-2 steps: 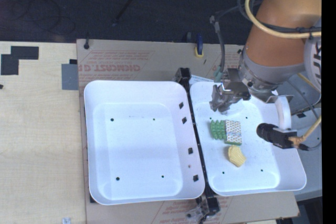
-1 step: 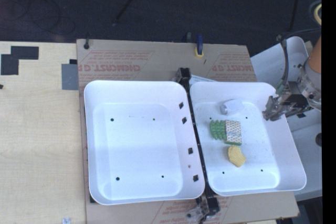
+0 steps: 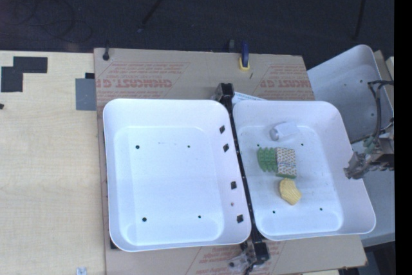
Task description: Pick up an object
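At the right edge of the frame, mid-height, the gripper [image 3: 368, 163] sits just outside the right bin [image 3: 351, 138]; how its jaws stand cannot be told. The candidates lie mid-bin, well apart from it: green-and-speckled block [image 3: 278, 160], yellow piece [image 3: 290, 192], pale cap [image 3: 277, 132].

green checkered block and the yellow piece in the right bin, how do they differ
The green checkered block is larger than the yellow piece. The block is two-toned, green on its left and a pale checkered pattern on its right, while the yellow piece is one plain colour. The block looks boxy; the yellow piece is rounded and lumpy. The block lies nearer the bin's middle, the yellow piece below it in the view. Both rest on the floor of the right bin, untouched by the arm.
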`<state>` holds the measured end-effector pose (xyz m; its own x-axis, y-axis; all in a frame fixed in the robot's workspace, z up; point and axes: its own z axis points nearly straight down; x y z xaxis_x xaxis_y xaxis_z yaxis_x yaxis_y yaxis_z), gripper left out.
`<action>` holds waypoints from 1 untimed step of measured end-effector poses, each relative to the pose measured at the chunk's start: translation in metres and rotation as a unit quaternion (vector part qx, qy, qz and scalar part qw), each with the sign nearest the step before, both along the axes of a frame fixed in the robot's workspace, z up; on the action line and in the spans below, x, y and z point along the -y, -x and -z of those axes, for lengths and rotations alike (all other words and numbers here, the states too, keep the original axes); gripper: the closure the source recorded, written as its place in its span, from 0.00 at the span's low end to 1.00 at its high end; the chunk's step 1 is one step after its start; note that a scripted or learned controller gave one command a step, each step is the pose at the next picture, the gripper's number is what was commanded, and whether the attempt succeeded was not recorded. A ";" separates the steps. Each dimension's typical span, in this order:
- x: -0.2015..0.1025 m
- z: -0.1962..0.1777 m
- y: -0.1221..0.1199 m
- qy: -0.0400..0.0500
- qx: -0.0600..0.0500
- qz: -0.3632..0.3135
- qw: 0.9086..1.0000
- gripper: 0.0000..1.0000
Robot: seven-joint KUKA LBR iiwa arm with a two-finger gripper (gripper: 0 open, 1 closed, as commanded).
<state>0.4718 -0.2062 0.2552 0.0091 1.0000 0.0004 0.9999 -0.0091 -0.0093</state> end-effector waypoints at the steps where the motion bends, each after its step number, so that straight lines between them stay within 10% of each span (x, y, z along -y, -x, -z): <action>1: -0.067 0.087 -0.002 -0.003 -0.001 -0.007 1.000 1.00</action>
